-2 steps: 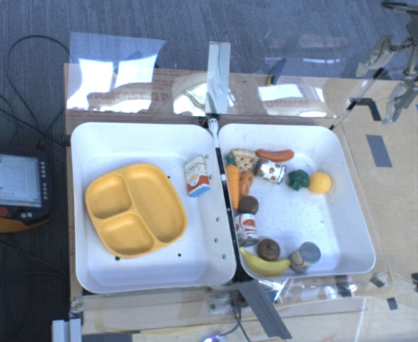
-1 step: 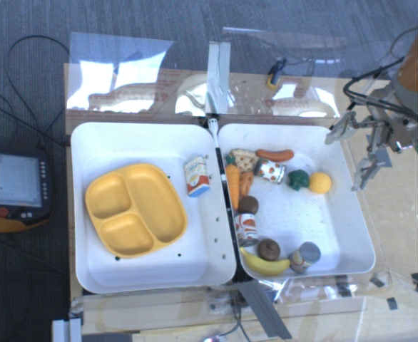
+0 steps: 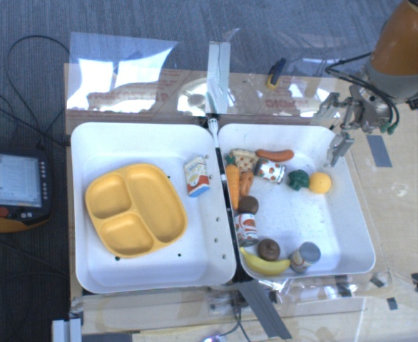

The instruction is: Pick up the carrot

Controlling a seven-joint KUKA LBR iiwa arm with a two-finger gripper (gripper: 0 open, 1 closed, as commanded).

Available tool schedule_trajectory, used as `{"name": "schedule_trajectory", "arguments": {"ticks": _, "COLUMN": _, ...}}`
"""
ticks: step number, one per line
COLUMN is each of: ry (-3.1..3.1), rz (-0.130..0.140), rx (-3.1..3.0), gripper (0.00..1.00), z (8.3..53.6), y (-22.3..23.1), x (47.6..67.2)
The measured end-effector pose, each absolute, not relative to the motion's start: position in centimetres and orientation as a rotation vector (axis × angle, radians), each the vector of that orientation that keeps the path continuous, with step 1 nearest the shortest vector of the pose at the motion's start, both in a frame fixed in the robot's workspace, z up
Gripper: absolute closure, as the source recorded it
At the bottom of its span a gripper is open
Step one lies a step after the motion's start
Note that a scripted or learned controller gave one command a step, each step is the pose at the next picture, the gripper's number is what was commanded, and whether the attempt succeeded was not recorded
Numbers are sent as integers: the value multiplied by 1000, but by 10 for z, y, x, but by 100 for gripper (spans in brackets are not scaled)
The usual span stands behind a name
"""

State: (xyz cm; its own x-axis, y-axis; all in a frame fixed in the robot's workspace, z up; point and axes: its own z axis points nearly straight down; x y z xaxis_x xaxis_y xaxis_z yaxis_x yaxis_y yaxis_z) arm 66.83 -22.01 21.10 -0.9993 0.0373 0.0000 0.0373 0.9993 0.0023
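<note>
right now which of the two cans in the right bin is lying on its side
The can just below the sausage, near the broccoli, lies on its side. The other can, nearer the banana, stands upright.

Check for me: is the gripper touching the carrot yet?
Apart. The camera view shows the gripper at the right bin's far right corner, while the carrot lies by the bin's left wall, with bare white floor and other toys between them.
</note>
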Motion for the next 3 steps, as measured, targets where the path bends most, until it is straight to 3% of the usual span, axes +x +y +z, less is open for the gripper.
{"name": "schedule_trajectory", "arguments": {"ticks": 1, "ry": -3138, "rz": 5, "rx": 240, "gripper": 0, "z": 102, "y": -223, "x": 636}}
{"name": "schedule_trajectory", "arguments": {"ticks": 2, "ry": -3122, "rz": 4, "rx": 378, "gripper": 0, "z": 119, "y": -224, "x": 578}}
{"name": "schedule_trajectory", "arguments": {"ticks": 3, "ry": -3095, "rz": 8, "rx": 584, "gripper": 0, "z": 90, "y": -223, "x": 570}}
